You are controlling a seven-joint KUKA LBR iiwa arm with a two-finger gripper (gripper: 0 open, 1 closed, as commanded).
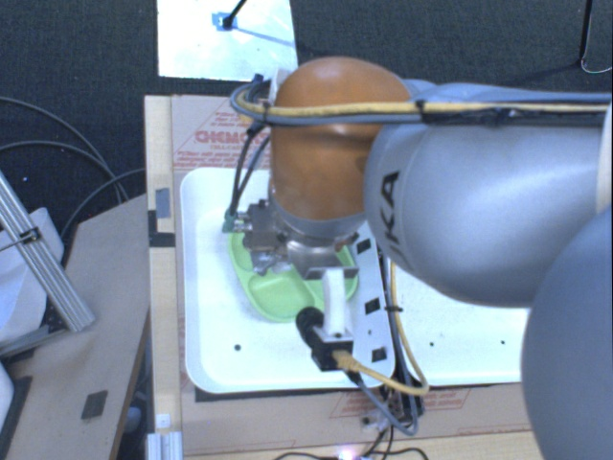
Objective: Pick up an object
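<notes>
1. One white bin (206, 353) is in view, lying across the lower middle of the frame.
2. One light green dish (273, 290) lies in the bin's left part, partly hidden under the wrist.
3. One grey arm (479, 218) reaches in from the right, its orange band (326, 132) at centre frame, wrist pointing down over the dish.
4. The gripper (292, 262) sits right above the dish, mostly hidden; I cannot tell its state.
</notes>
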